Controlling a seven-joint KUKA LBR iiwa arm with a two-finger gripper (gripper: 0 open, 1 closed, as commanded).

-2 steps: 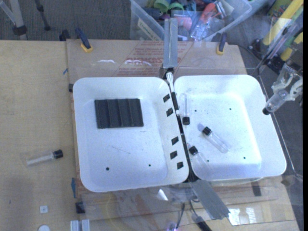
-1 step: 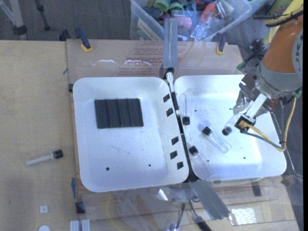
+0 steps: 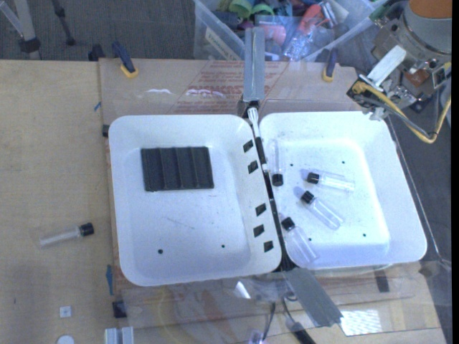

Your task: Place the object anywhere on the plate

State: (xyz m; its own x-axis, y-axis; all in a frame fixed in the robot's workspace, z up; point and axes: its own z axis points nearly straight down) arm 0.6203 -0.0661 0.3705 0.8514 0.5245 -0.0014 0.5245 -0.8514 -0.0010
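The gripper [image 3: 410, 83], jaw state untellable, hangs beyond the right bin's [image 3: 362, 153] far corner, probably leaving vials [image 3: 324, 181] and plate [image 3: 177, 168] unobstructed.

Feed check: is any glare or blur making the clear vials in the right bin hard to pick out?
Camera view: lighting is even, with no hard glare; the clear vials nearly vanish against the white right bin, only their black caps standing out; the dark plate in the left bin shows strong contrast; the picture is slightly soft overall.
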